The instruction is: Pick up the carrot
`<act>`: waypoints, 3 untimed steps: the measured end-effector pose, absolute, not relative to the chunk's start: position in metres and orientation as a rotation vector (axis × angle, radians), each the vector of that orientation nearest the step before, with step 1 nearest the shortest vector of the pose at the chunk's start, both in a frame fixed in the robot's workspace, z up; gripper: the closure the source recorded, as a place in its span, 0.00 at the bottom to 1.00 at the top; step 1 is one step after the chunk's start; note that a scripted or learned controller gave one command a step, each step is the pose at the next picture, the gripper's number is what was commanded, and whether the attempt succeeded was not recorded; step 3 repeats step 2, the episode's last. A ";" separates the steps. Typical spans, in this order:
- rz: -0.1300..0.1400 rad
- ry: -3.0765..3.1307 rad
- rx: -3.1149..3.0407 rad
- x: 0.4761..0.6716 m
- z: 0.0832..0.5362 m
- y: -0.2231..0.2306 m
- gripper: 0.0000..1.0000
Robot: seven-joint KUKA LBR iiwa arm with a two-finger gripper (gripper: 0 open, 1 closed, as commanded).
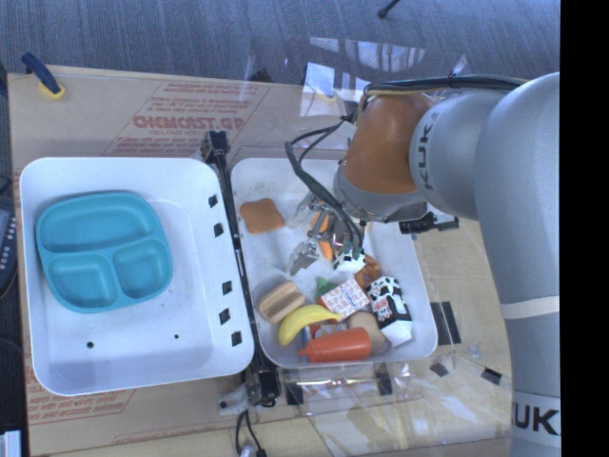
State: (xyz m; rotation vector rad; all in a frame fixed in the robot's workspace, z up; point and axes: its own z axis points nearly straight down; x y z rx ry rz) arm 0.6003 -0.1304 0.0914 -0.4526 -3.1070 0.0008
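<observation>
The carrot (326, 239) sits in the right bin (271, 184), a slim orange sliver running roughly 1 to 7 o'clock, caught between the metal fingers of the pincer (319, 238), which closes narrowly around it. At 5 o'clock lies a heap of smooth plastic food: a curved yellow banana (303, 323) and a rounded hot dog bun (282, 300). The left bin (57, 350) holds a glossy blue divided tray (103, 248).
</observation>
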 end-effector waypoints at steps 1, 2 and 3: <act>0.001 -3.115 -0.437 0.603 0.104 -0.128 1.00; 0.000 -3.079 -0.659 0.579 0.168 -0.097 1.00; 0.000 -3.079 -0.659 0.579 0.168 -0.097 1.00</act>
